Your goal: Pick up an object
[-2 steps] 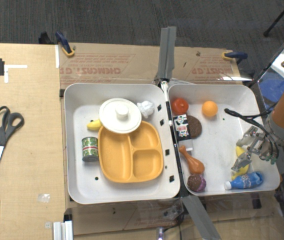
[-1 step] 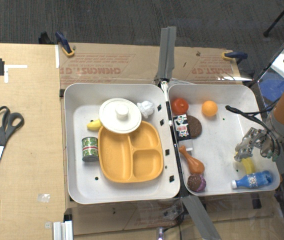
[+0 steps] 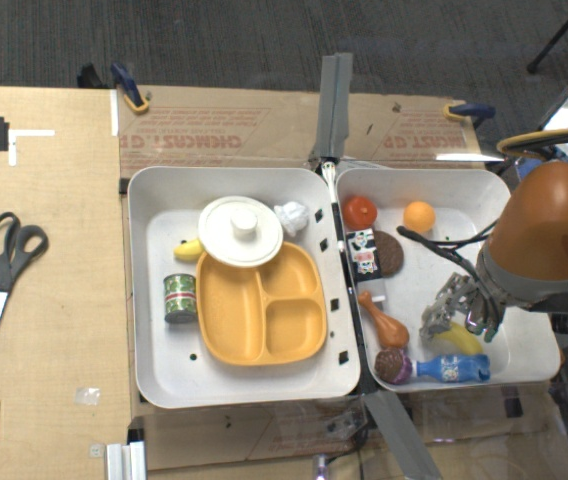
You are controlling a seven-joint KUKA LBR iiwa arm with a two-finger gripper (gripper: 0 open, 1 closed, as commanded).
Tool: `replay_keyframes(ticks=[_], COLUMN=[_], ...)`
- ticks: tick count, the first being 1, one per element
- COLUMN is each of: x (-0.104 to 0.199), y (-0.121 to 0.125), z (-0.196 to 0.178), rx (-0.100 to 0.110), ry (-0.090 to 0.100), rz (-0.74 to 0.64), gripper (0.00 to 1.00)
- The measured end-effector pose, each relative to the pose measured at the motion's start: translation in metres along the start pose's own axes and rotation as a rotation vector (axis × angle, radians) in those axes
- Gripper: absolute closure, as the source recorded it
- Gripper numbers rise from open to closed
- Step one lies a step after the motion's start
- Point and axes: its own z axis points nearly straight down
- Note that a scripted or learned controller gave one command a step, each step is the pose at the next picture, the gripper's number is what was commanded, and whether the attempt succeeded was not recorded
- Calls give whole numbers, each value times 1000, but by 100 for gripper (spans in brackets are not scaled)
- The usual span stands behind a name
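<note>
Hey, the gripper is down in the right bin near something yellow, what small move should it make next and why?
Probably lower the gripper a little straight down onto the small yellow banana-shaped object. The gripper sits just above that object near the front of the right white bin, and nothing shows between its fingers. The blue plastic bottle lies close in front, so a sideways move might knock it.

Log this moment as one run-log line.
arm: over right bin | gripper: low, above yellow object | grasp: none seen | nearby: blue bottle | left bin: orange divided tray, untouched
</note>
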Motion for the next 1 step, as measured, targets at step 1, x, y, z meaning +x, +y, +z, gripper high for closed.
replay_keyframes(ticks=[1], x=[32], y=[24], z=[0], rx=[0], ry=[0], rz=[-24], gripper=[100])
